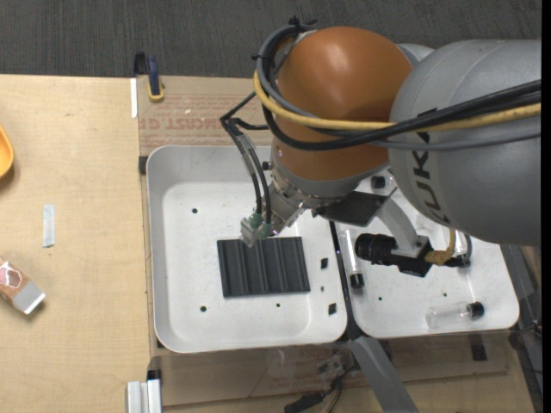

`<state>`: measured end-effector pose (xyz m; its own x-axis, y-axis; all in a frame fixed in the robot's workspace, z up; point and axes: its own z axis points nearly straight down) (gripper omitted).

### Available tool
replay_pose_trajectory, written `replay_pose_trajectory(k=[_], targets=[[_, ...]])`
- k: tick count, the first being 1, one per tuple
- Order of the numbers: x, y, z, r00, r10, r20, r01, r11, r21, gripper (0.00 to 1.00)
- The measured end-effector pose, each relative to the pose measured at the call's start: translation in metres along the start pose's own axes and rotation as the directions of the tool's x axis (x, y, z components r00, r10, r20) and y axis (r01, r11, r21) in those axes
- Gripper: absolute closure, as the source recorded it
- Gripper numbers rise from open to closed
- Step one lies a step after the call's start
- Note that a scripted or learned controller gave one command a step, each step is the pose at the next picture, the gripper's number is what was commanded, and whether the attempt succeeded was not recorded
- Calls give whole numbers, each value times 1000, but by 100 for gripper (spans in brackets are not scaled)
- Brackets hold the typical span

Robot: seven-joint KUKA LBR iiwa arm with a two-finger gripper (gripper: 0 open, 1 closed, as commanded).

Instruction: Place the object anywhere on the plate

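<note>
Orange-banded arm (344, 101) over left bin (172, 231), end effector (256, 228) at dark ridged plate (263, 265), grip state unclear.

- Bright, even overhead light is seen; the picture is sharp throughout.
- A soft highlight is cast on the orange band (344, 76).
- Faint shadow is thrown under the arm (482, 136).

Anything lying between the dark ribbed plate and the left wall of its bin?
No. In the camera view, bare white bin floor separates the ribbed plate from the left bin's left wall, marked by two small dark holes.
</note>
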<state>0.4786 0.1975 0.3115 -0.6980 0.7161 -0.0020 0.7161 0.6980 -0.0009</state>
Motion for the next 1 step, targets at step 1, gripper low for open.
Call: replay_pose_trajectory(k=[1], targets=[[1,0,2,961,-276,-2,276,961,1,100]])
